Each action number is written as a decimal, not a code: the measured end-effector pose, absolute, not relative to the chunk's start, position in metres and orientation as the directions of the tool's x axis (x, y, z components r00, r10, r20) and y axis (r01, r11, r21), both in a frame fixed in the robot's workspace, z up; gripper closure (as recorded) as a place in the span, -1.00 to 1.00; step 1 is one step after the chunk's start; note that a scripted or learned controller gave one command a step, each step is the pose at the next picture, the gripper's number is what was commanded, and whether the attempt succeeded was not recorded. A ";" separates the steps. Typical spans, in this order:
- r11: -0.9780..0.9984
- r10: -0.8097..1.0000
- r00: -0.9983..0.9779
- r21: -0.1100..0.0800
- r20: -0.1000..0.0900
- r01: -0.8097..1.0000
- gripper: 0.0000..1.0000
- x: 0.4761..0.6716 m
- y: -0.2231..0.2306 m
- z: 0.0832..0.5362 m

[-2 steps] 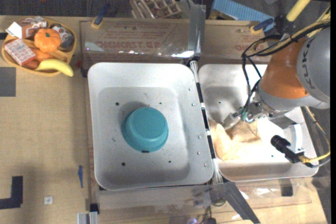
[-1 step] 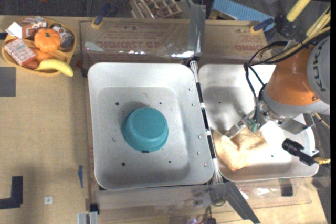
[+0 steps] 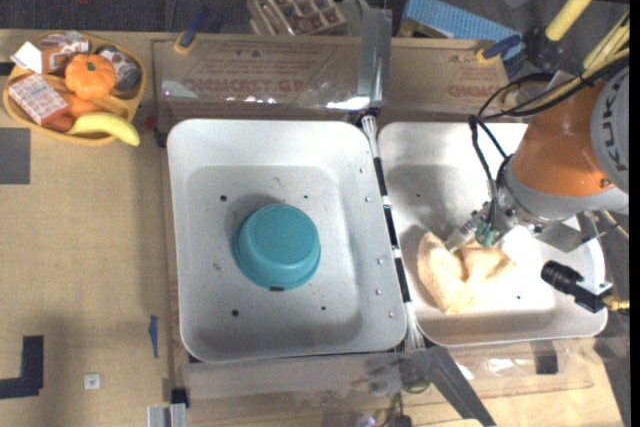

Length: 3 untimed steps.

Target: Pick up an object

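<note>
A pale tan, bread-like object [image 3: 458, 273] lies in the right bin [image 3: 430, 160], toward its front. My gripper [image 3: 482, 236] comes down from the right, and its tip is right at the object's upper right part, touching or just above it. An upside-down teal bowl [image 3: 278, 245] rests in the middle of the left bin [image 3: 200, 165].
The grey arm with its orange band [image 3: 565, 155] covers the right bin's right side. A black cylinder [image 3: 563, 279] sticks out near that bin's front right corner. A basket of toy food [image 3: 72, 87] stands on the bench at the far left. Cardboard walls run behind both bins.
</note>
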<state>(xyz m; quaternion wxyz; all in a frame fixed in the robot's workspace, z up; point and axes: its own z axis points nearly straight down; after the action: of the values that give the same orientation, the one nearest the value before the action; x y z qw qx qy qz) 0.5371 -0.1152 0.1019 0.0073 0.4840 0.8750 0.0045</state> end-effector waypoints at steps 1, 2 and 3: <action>0.531 0.847 -0.531 0.015 -0.009 0.847 -1.00 0.537 -0.115 0.102; 0.528 0.849 -0.527 0.019 -0.012 0.849 1.00 0.538 -0.117 0.112; 0.527 0.850 -0.527 0.019 -0.012 0.849 -1.00 0.538 -0.118 0.112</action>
<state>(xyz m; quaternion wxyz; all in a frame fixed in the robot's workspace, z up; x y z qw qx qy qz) 0.5379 -0.1175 0.1124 0.0098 0.4860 0.8739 0.0052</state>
